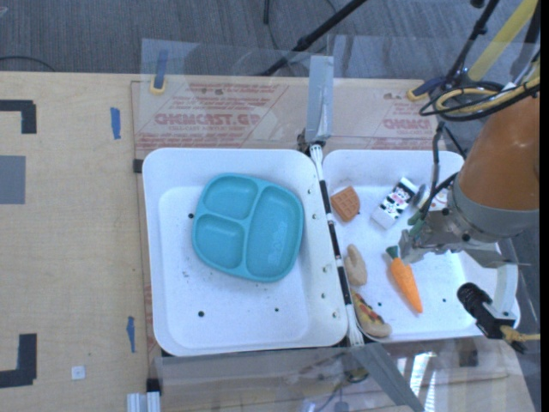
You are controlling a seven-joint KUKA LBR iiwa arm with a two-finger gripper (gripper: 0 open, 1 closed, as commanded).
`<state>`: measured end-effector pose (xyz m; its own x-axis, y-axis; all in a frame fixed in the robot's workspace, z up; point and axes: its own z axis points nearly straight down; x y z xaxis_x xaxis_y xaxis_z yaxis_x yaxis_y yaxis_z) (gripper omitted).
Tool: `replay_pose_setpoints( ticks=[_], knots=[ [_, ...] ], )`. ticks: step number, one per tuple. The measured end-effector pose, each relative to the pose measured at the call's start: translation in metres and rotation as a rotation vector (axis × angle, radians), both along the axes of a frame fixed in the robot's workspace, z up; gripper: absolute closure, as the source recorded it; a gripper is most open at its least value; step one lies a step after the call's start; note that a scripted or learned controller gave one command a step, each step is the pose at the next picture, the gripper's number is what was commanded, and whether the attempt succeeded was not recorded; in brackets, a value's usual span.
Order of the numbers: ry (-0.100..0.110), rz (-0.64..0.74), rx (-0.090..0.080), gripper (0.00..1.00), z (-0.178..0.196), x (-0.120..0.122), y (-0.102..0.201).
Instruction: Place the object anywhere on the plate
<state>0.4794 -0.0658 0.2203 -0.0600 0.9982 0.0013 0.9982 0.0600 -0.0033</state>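
Bright, even overhead light; soft shadows, mild glare on white bins (232,337), slight blur.

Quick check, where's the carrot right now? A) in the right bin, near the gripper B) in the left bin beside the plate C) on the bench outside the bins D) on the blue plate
A: the carrot lies on the floor of the right bin, just below the gripper, while the blue plate sits in the left bin.

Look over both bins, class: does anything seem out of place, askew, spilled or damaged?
Nothing stands out. The blue plate lies flat in the left bin, a little turned. In the right bin the carrot, waffle piece, small cow-print carton and two tan food toys lie loosely scattered, none visibly damaged.
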Motion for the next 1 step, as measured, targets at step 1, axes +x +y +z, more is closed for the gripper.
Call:
replay_pose_setpoints(
  ticks=[1],
  knots=[
    [-0.004,-0.148,-0.003,1.00,0.0298,0.0007,0.0427]
  ],
)
